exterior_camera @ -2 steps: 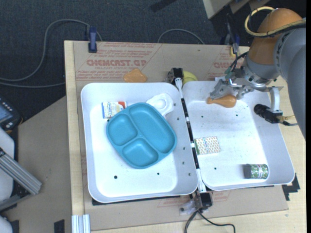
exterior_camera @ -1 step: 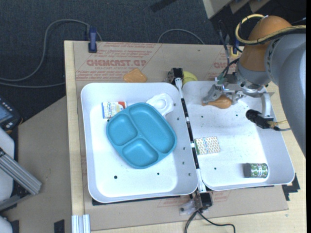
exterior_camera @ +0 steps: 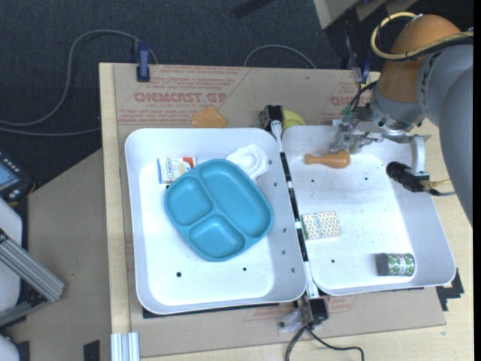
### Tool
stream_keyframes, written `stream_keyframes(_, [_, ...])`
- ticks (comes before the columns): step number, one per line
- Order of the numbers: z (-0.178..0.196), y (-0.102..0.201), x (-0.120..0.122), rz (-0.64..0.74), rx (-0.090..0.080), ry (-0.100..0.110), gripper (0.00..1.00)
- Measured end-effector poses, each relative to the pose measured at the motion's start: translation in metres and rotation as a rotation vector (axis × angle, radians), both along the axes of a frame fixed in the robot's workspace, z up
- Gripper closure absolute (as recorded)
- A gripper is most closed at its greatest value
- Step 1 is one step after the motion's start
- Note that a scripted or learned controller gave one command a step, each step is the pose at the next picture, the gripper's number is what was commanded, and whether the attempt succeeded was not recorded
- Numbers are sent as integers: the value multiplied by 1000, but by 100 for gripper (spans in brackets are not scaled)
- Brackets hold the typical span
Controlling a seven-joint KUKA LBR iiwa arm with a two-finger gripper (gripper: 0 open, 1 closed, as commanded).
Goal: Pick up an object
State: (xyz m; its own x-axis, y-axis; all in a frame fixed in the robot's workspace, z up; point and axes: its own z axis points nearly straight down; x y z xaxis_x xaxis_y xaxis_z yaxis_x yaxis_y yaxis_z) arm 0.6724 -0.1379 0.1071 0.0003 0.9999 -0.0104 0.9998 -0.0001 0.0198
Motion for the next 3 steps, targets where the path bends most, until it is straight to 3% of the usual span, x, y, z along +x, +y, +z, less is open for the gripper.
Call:
stream_keyframes(1, [84, 85, -31, 10, 13, 11, 100])
stream_keyframes(2, [78, 79, -33, 1, 10, 19, 0])
stream_keyframes(3, [53, 23, -11, -4, 7, 17, 0])
